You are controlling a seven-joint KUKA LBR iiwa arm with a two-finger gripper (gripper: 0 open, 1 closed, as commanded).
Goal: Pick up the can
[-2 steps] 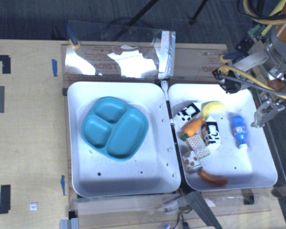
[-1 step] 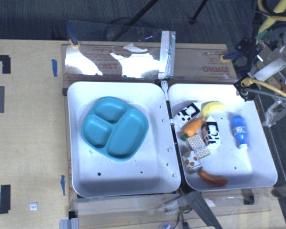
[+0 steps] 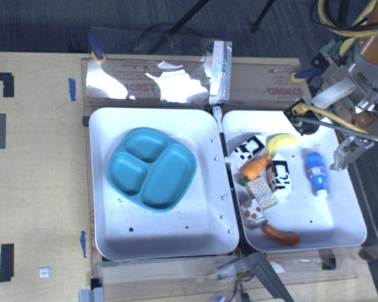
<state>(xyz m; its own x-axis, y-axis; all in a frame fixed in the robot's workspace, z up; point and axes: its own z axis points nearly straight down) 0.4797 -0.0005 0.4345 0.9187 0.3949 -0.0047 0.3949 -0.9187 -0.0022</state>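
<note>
The can point(image 3: 254, 214) is small, with a red and green label. It lies by the left wall of the right bin point(image 3: 340, 222), below a patterned packet point(image 3: 262, 192) and just above a brown sausage point(image 3: 281, 234). My gripper point(image 3: 344, 154) hangs over the right bin's right edge, to the right of a blue bottle point(image 3: 315, 172) and well apart from the can. Nothing shows in its grasp.
A banana point(image 3: 281, 142), a carrot point(image 3: 256, 167) and two black-and-white boxes point(image 3: 280, 176) crowd the right bin's upper left. The left bin point(image 3: 113, 231) holds a blue divided plate point(image 3: 152, 168). A yellow cable point(image 3: 331, 119) trails from the wrist.
</note>
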